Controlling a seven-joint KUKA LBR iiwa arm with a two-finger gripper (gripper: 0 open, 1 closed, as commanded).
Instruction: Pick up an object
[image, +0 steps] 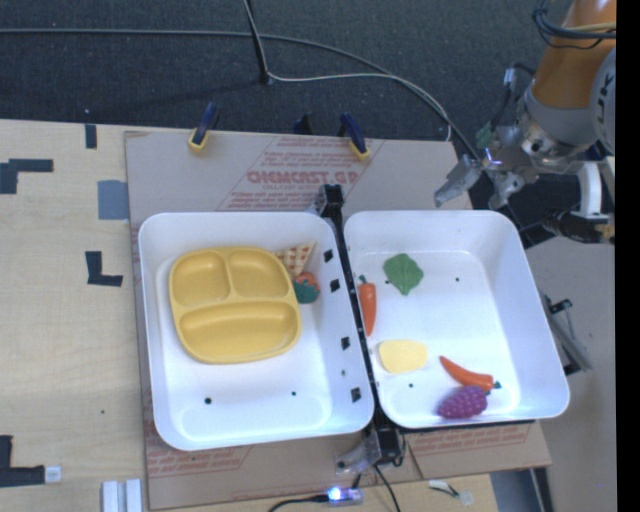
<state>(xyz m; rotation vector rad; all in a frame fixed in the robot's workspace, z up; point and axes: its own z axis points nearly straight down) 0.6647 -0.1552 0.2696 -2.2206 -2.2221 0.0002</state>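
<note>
The right bin (520, 262) holds a green leaf (403, 272), a small orange carrot (367, 306) by its left wall, a pale yellow oval piece (402, 355), an orange-red pepper (467, 373) and purple grapes (462, 402). In the left bin (240, 415) lies a yellow divided plate (234, 303), with a waffle wedge (297, 258) and a small teal and red toy (306, 288) beside it. My gripper (475, 190) hangs above the right bin's far rim, open, with nothing between its fingers (452, 187).
Both bins rest on a cardboard sheet (290, 170) held by two blue-and-yellow clamps (203, 128). A black cable (330, 55) runs across the dark surface behind. A black clip strip (345, 300) joins the bins.
</note>
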